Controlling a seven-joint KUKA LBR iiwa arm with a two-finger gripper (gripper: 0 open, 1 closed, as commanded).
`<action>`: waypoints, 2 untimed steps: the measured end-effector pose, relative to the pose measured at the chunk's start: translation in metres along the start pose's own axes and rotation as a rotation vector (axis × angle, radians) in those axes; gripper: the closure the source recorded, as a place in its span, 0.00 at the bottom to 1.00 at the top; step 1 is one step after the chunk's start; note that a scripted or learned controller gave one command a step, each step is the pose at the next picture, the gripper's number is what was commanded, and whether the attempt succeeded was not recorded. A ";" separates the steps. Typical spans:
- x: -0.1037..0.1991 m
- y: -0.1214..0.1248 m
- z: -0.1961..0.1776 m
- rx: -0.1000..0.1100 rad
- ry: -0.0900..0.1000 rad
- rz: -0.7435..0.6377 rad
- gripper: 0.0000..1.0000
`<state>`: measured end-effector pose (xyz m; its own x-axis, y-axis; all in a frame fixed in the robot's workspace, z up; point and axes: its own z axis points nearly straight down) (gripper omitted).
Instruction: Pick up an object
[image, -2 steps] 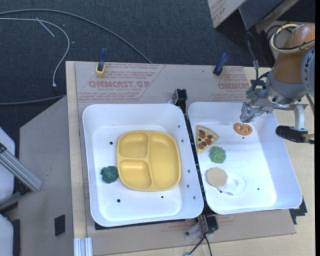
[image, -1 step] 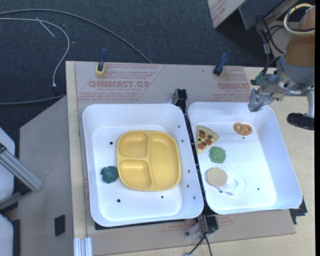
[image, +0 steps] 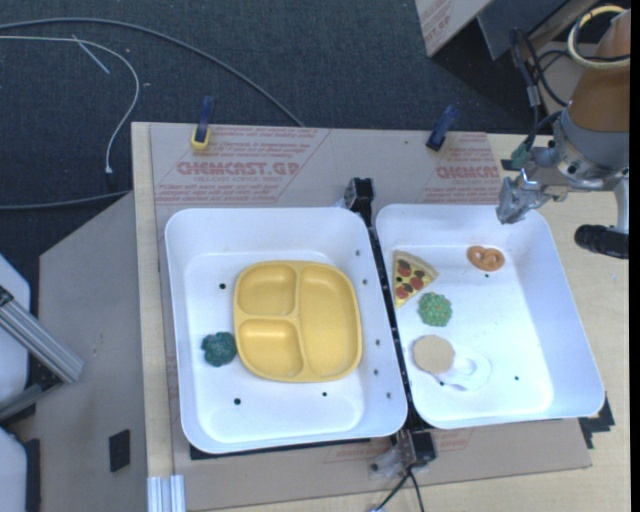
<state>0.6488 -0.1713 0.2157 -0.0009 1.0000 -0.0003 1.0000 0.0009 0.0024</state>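
While the gripper (image: 512, 207) hangs over the right bin's (image: 560, 330) far edge, finger state indiscernible. Nearest candidate: small brown pretzel-shaped toy (image: 485, 258); descend centred, squarely.

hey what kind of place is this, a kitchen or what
Likely a robot lab bench, not a kitchen: two white bins clamped to a board, toy food like the pizza slice, and the arm's end effector above.

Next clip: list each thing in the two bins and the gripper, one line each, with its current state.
Yellow divided plastic plate: flat in left bin, nothing on it.
Dark green broccoli toy: left bin, beside plate.
Pizza slice toy: right bin, lying flat.
Orange pretzel toy: right bin, untouched.
Light green round toy: right bin.
Tan round cookie toy: right bin.
Gripper: above right bin's far edge, holding nothing.
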 end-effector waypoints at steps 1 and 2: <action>0.058 -0.010 -0.009 0.003 0.004 -0.005 1.00; 0.108 -0.029 0.000 0.006 0.003 -0.004 1.00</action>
<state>0.6193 -0.0631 0.2152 -0.0050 1.0000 0.0028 1.0000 0.0050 -0.0039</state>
